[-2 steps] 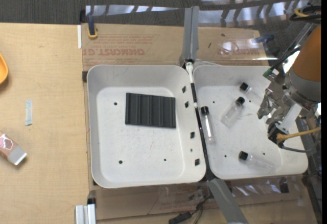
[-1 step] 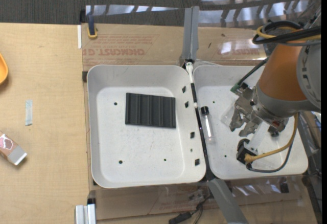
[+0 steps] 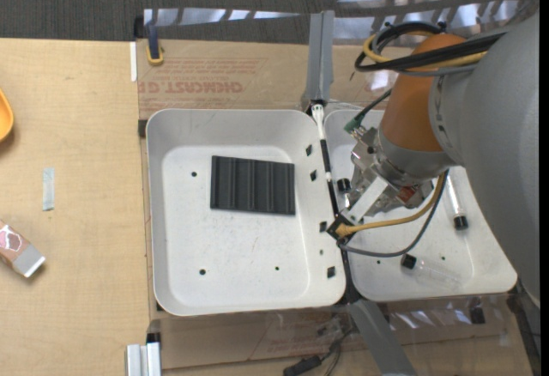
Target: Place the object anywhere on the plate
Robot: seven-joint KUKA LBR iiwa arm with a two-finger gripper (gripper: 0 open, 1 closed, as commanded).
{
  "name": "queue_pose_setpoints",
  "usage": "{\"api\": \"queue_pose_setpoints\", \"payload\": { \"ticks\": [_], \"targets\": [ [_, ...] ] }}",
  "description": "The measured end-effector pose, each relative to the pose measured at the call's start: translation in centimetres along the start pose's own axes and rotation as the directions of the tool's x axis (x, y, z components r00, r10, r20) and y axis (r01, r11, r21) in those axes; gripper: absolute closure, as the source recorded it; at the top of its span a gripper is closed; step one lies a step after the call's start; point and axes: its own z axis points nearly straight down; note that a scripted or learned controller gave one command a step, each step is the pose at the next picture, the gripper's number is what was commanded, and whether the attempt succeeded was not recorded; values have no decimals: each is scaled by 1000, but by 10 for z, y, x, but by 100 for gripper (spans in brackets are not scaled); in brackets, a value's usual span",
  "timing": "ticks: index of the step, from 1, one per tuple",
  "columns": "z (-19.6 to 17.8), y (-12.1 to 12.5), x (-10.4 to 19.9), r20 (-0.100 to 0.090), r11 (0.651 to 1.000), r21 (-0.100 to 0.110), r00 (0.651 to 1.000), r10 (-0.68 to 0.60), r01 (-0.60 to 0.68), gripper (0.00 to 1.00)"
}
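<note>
Two little clear tubes with dark ends, both lying in the right bin. Hard to say which one is the object to move, so both counted here. First tube close to the far right side of that bin, long way pointing up and down the picture. Second tube nearer the front, lying on a slant, just under a loop of yellow cable. Both loose on the white floor, not touching each other.

Next out, the hand. Hanging low over the right bin, right up beside the wall between the two bins. Tucked under the wrist and the cables, so cannot tell how far open it is, and cannot see anything held in it. Both tubes lying to the right of the hand, the second one nearer.

Then the plate. One only: dark, flat, with ribs, sitting in the middle of the left bin. Long way going left to right. Nothing on top of it yet. Lying to the left of the hand, over the wall. So probably a pick on the right first, then a carry to the left.

One arm, grey with an orange band, reaching in from the right.

Out on the table: one small grey strip and one wrapped bar, well away from the bins.
</note>
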Motion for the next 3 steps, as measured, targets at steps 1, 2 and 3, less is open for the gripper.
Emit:
{"api": "queue_pose_setpoints", "payload": {
  "ticks": [1, 2, 3],
  "targets": [
    [7, -85, 26, 1, 998, 1, 998, 68, -68, 100],
    [-54, -154, 91, 0, 997, -2, 997, -81, 81, 100],
    [-54, -154, 91, 1, 997, -2, 997, -80, 80, 0]
  ]
}}
